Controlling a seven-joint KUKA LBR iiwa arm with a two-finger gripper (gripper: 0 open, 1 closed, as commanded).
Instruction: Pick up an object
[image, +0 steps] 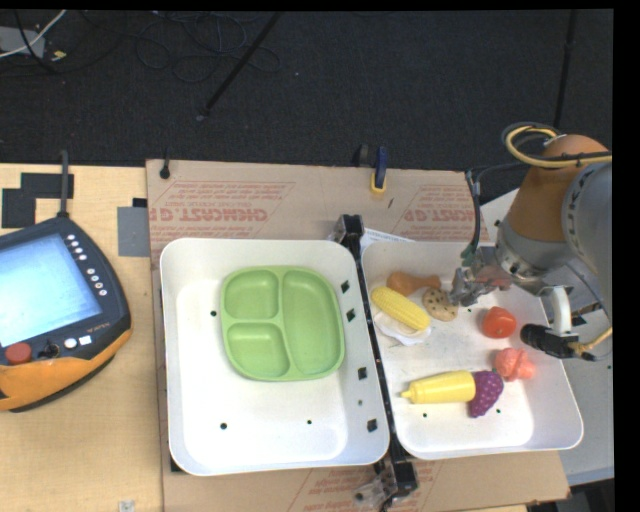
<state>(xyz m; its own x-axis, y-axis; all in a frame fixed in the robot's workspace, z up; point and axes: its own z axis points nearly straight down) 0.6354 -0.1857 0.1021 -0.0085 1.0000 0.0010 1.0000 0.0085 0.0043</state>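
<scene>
The right bin (560, 425) holds several toy foods. A yellow corn cob (400, 309) lies at its upper left, with a brown roll (412, 284) behind it. A speckled cookie (437, 303) sits between them. My gripper (464, 288) hangs low over the bin just to the right of the cookie and close to it. To its right lie a red tomato (499, 322) and a pink piece (512, 363). A yellow bottle (440, 388) and purple grapes (486, 392) lie nearer the front.
A green divided plate (281, 323) rests in the left bin (200, 420). The divider (366, 340) between the bins runs just left of the corn. A teach pendant (55, 300) lies on the bench at far left.
</scene>
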